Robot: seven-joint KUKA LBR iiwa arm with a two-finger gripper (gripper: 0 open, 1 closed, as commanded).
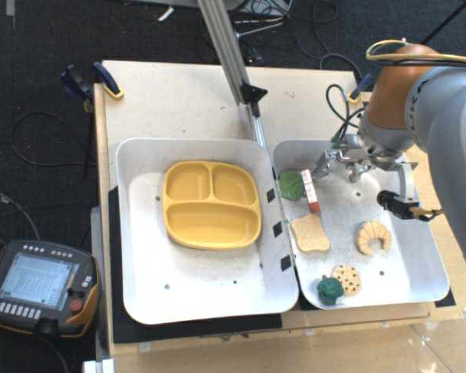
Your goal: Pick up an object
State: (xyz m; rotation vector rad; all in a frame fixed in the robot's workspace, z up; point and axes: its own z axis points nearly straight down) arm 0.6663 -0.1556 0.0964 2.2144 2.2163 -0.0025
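Since the gripper [326, 164] hangs over the right bin [419, 247], whether spread or pinched I cannot tell; I'd centre it above the stick [309, 190], clear of the leaf [290, 185].

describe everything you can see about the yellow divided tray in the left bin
The yellow tray is a rounded-corner rectangle that looks like matte plastic, moulded into three compartments: two smaller ones along its far side and one long one along its near side, split by raised ridges. It lies flat and upright on the floor of the left bin, roughly centred and turned slightly askew to the bin's walls. All three compartments hold nothing. Only the bin floor touches it.
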